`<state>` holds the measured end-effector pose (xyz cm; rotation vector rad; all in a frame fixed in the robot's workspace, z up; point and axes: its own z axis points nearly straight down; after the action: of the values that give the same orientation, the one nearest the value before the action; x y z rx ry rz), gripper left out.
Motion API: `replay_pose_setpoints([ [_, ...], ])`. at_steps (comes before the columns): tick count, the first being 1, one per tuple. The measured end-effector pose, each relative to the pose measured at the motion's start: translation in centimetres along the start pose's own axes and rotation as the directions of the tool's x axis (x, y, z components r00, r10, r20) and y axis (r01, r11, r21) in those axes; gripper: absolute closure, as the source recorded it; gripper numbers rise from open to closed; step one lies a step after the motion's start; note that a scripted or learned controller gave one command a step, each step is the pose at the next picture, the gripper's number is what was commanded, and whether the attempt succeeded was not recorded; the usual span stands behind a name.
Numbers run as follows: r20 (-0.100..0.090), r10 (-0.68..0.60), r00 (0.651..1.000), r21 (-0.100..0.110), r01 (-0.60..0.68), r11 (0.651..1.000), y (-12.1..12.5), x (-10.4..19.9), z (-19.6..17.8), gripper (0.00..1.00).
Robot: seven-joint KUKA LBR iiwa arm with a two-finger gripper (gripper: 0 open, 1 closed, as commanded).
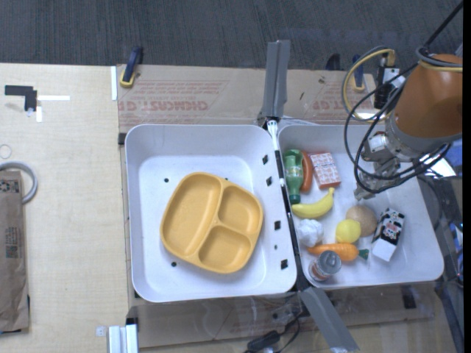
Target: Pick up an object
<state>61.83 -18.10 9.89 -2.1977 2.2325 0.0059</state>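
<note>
Smooth, faintly glossy yellow plastic three-compartment tray (pixel 212 222) in a matt white plastic left bin (pixel 140 219). Glossy yellow plastic toy banana (pixel 314 206), glossy green bottle (pixel 293 173), printed red cardboard box (pixel 324 170), crumpled white paper wad (pixel 309 232) in the right white bin (pixel 419 267). Pale matt wood-grain bench top (pixel 59 197); rough brown printed cardboard sheet (pixel 191 94) behind.

Yellow divided plate (pixel 212 222) lay in left bin (pixel 140 197), right bin (pixel 419 263) held banana (pixel 314 207), green bottle (pixel 293 172), carrot (pixel 335 251), lemon (pixel 348 231), gripper (pixel 366 190) hung above.
</note>
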Motion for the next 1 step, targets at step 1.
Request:
replay_pose_setpoints([
  [1,-0.005,-0.074,0.997,-0.001,0.074,0.997,-2.99,-2.11,-0.81,1.00],
])
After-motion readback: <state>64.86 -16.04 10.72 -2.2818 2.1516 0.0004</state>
